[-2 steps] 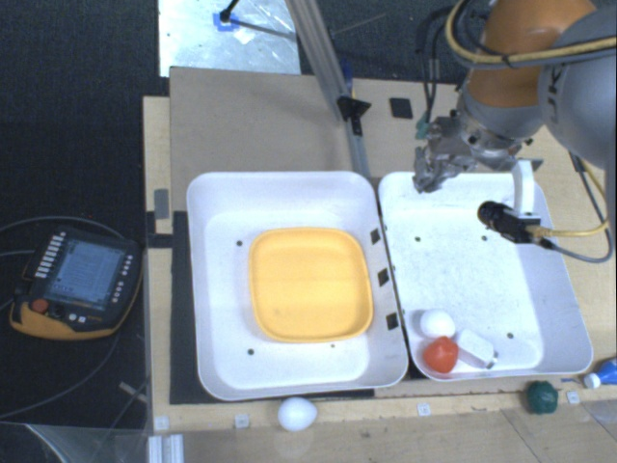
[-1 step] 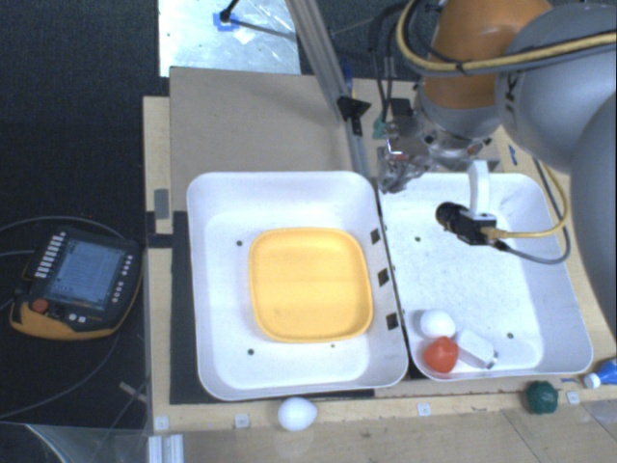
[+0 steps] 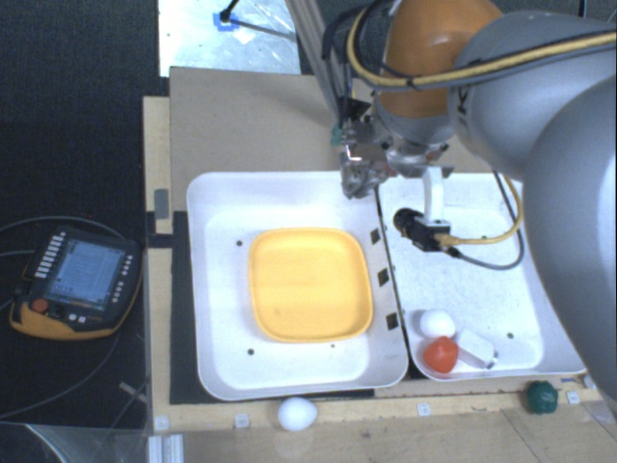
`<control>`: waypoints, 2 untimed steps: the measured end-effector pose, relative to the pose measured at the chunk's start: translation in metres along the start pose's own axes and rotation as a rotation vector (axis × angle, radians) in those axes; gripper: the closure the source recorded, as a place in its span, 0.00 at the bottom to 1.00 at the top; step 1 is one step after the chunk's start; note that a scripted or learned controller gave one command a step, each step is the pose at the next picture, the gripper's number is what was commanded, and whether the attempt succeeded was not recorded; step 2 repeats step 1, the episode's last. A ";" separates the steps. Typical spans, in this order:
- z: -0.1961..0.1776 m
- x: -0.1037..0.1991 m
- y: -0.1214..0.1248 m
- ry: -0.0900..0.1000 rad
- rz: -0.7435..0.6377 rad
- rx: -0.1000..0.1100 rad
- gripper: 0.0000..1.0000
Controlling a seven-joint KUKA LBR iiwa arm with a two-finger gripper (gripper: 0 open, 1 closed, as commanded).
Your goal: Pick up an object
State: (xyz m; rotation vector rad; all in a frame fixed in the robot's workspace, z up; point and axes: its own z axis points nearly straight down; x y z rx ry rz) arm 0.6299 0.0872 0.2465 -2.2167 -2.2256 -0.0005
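Grey arm over the far edge of two white bins

Its end effector (image 3: 359,179) hangs by the divider at the far side; whether it is wide or narrow, I cannot tell. A yellow plate (image 3: 310,284) lies in the left bin (image 3: 217,287). In the right bin (image 3: 482,287), near corner: white ball (image 3: 437,323), red ball (image 3: 442,355), white block (image 3: 476,348). A white egg (image 3: 297,413) and green ball (image 3: 542,396) sit on the counter (image 3: 251,114).
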 end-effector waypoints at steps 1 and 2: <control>-0.001 -0.002 0.000 0.000 0.004 -0.001 0.00; -0.001 -0.002 0.000 0.000 0.004 -0.001 0.00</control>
